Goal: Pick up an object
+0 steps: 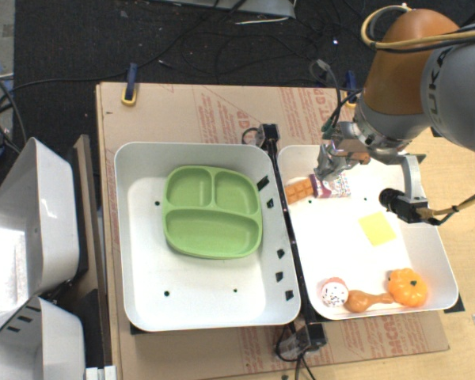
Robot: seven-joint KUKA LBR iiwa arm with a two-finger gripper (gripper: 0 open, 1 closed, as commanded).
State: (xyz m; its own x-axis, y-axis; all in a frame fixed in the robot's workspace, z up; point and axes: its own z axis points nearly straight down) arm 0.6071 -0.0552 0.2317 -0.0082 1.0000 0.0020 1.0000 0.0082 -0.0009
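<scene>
My gripper (329, 169) hangs over the far left part of the right bin (424, 240), under the grey arm's orange band. Just below its tip lies a small purple and white packet (337, 186), and an orange waffle-like piece (298, 189) lies to the packet's left. I cannot see whether the gripper touches the packet. In the bin's middle rests a flat yellow square (378, 229). Along the near edge sit an orange pumpkin (407, 286), an orange gourd-like toy (366, 299) and a white ball with red speckles (333, 294).
The left bin (134, 244) holds a green divided plate (213, 210). A black divider with clips (283, 236) runs between the two bins. White tubs (28, 228) stand off the bench at the left. Cables (423, 210) hang near the wrist.
</scene>
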